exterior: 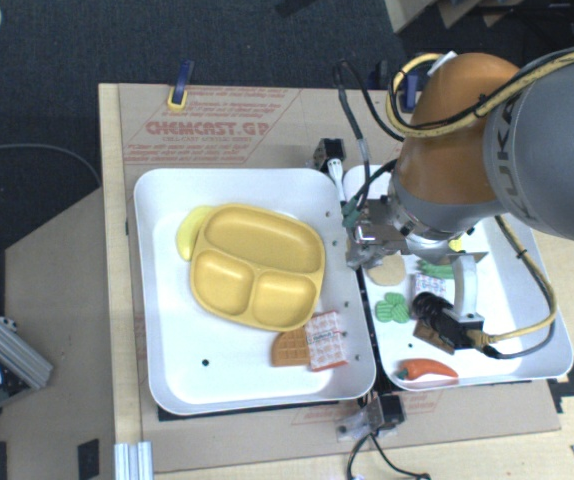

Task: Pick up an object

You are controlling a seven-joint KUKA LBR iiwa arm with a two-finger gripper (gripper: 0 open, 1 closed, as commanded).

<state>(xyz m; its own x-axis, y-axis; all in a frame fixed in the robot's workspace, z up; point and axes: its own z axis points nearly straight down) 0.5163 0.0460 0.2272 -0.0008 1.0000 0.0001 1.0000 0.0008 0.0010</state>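
My gripper [375,246] hangs low over the left side of the right bin [537,298], close to the wall it shares with the left bin; the orange wrist covers most of it. Just below it lie a tan piece [390,269] and a green leafy toy [395,308]. Another green piece [435,266] peeks out under the arm. A red-orange pepper [429,370] lies at the right bin's front edge. In the left bin [157,268] sit a yellow divided plate [252,266], a brown waffle [289,349] and a red-and-white packet [325,340].
A yellow item [188,231] sticks out from under the plate's left edge. The arm's grey body covers the right bin's back and right part. Cables run along the bins' back edge near a small black-and-white fitting [329,155]. A cardboard sheet [207,123] lies beneath the bins.
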